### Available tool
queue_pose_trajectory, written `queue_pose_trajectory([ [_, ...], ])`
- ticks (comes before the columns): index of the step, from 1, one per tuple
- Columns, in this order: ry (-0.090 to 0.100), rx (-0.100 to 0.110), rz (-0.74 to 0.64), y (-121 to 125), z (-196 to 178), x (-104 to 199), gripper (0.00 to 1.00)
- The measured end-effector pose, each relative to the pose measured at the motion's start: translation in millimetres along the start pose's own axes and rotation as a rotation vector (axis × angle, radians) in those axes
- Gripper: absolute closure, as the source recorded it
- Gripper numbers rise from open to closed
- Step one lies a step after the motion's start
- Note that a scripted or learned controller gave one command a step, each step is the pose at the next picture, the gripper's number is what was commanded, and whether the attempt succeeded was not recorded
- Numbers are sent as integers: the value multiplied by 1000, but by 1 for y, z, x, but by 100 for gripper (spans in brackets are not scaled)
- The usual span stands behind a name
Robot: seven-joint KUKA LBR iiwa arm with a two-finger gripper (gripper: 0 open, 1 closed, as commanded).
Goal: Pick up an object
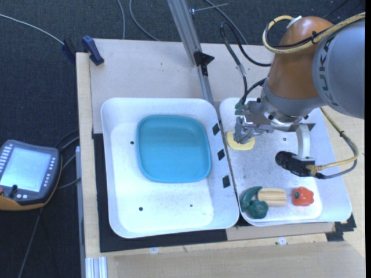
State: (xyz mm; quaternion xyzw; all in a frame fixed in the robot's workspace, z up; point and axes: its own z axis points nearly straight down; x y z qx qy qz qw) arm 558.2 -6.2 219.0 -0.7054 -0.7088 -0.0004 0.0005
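The claw (244,133) hangs low over the near-left part of the right-hand shallow white bin (333,155), its dark metal tips right at a flat, pale yellow round piece (243,143) that lies on the bin floor close to the wall shared with the other bin. Whether the tips are spread or pressed together cannot be told from this slanted view, and nothing is seen pinched between them. The yellow piece is partly covered by the claw; only its lower rim shows, smooth and disc-like.

Four loose things lie in this bin. Besides the yellow disc, three sit in a row along the near edge: one dark green leafy toy vegetable (254,201), one tan, stubby cylinder (272,197) touching it, and one small red toy pepper (302,196) with a green stem just beside that.

One grey arm (342,57) with an orange band reaches in from the right.

There are two bins on the bench (145,68). The left-hand shallow white bin (168,213) holds a single light blue, rounded-square plastic tray (174,148), well apart from the claw.
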Motion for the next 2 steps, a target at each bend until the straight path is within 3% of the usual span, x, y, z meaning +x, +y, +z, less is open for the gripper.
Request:
queue_pose_trajectory([
  [2,0,0,0,-27,5,104,100],
])
